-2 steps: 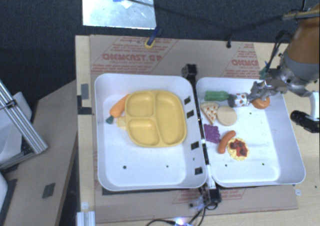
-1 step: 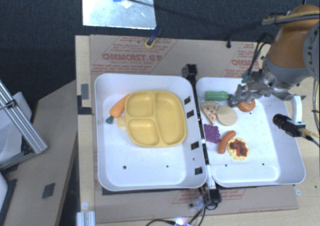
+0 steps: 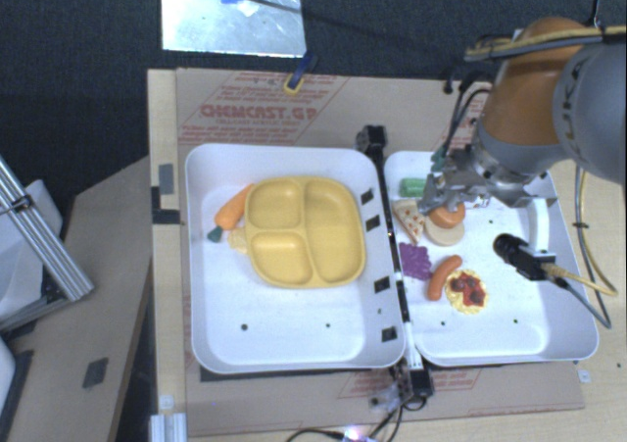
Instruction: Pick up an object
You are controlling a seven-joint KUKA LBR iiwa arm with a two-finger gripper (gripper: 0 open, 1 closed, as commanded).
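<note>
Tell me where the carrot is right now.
In the camera view, the carrot lies in the left bin, touching the upper-left edge of the yellow divided plate.

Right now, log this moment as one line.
gripper over right bin | above orange round toy | plate, carrot in left bin

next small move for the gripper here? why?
Probably a short straight descent. The gripper hangs in the right bin right over the round orange piece, beside the pizza wedge and the green piece. Nothing visibly sits in its grasp, so going down on the orange piece looks like the nearest pick.
</note>
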